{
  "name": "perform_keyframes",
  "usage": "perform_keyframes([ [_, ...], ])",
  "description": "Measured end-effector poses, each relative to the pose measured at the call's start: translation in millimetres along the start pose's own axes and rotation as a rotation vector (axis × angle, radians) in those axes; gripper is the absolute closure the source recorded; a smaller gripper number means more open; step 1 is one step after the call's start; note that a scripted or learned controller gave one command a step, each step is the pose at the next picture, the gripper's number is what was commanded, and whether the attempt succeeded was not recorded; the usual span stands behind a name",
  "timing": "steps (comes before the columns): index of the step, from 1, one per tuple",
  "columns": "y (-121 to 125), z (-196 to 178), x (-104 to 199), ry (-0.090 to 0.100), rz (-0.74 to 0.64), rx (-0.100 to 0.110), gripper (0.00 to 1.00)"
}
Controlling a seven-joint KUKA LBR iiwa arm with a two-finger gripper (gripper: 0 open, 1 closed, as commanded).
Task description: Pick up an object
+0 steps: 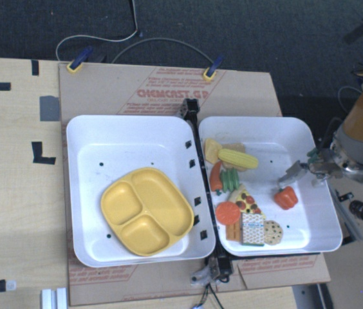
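Hovering with gripper (289,176) state impossible to tell, just at twelve o'clock of small red plastic pepper (286,198), risking nudging it aside.

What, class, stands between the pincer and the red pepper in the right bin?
Nothing visible. The pincer sits just above the red pepper in the right bin. The other food lies to the left, near the divider.

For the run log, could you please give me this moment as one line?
arm: over right white bin | gripper: just above small red-orange toy pepper, nothing visibly held | yellow three-compartment plastic tray: left white bin
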State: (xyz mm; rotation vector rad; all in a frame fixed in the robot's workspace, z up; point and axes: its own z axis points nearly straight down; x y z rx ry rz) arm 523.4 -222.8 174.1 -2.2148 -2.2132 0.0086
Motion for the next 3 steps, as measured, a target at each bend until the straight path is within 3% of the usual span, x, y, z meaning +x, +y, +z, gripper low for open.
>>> perform_keyframes([
  [1, 5.2, 90.2, 4.6, -0.004, -0.002, -0.008, 0.00],
  [2, 7.3, 74.7, 4.2, -0.005, -0.003, -0.014, 1.00],
  [3, 48.8, -15.2, 146.4, 0.002, -0.018, -0.022, 1.00],
])
